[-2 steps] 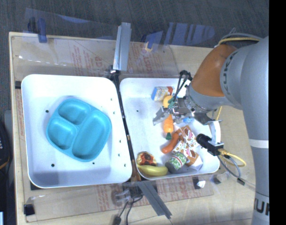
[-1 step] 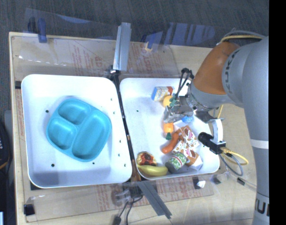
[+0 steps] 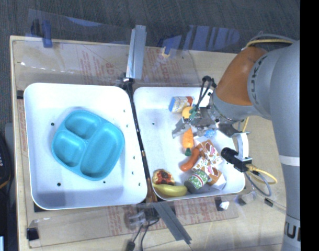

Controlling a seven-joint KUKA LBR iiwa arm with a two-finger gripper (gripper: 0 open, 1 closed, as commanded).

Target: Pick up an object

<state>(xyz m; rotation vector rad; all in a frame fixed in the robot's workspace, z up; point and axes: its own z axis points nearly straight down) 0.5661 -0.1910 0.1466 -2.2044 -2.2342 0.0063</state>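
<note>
Gripper (image 3: 190, 123) low in right bin (image 3: 154, 140), fingers seemingly parted, nothing visibly held, though view cluttered. Carrot (image 3: 187, 139) just at its 6 o'clock; sausage (image 3: 189, 162) beyond. Advice: centre over carrot, descend straight, close across narrow width, avoid neighbouring carton (image 3: 209, 161).

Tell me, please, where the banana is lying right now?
The banana lies in the right bin, along its near rim toward the left corner, just below a red toy and beside a green can.

Dark grey carpeted floor (image 3: 86, 4) around a pale wooden bench (image 3: 70, 51) under clear plastic sheeting, evenly lit.
</note>
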